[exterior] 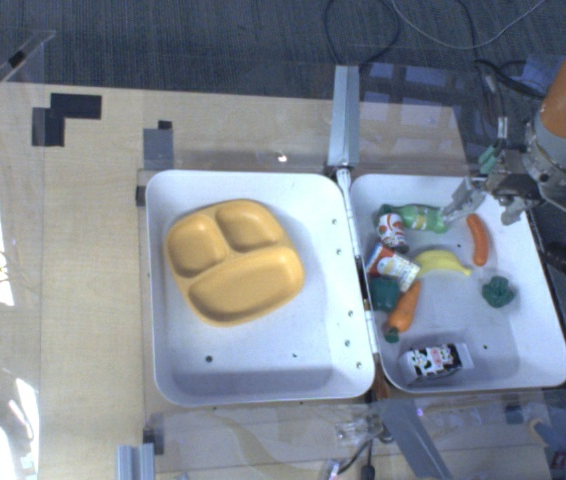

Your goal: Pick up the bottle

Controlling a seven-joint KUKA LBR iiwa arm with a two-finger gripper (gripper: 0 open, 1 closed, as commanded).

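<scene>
In the right bin the green bottle lies flat, probably light and slippery, best pinched mid-body; whether the tool is open I cannot tell.

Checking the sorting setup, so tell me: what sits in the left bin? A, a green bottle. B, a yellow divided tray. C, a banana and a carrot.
B: the yellow divided tray lies in the left bin, while the small items sit in the right bin.
</scene>
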